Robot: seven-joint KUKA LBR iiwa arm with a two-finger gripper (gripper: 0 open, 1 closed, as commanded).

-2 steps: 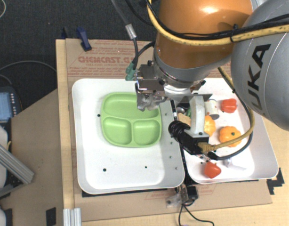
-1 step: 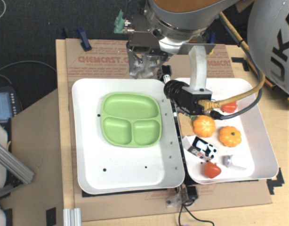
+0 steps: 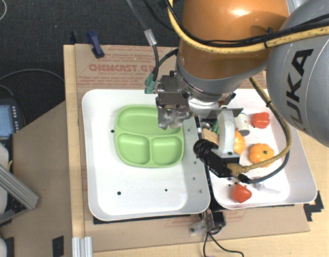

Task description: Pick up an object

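My gripper (image 3: 169, 120) hangs low over the far right corner of a green three-part plate (image 3: 146, 143) in the left bin (image 3: 100, 170). The arm's big orange band and grey wrist cover it from above, so nothing can be made out in its grasp. In the right bin (image 3: 299, 182) lie small toy foods: a red piece (image 3: 260, 120) at the back, an orange pumpkin-like piece (image 3: 260, 153), a yellow piece (image 3: 239, 142) partly hidden by a white bracket, and a red piece (image 3: 240, 193) near the front.
A black cable and connector (image 3: 210, 157) droop from the wrist across the rim between the two bins. The bins rest on a cardboard sheet (image 3: 116, 63). A blue clip (image 3: 95, 43) sits at its far left corner.
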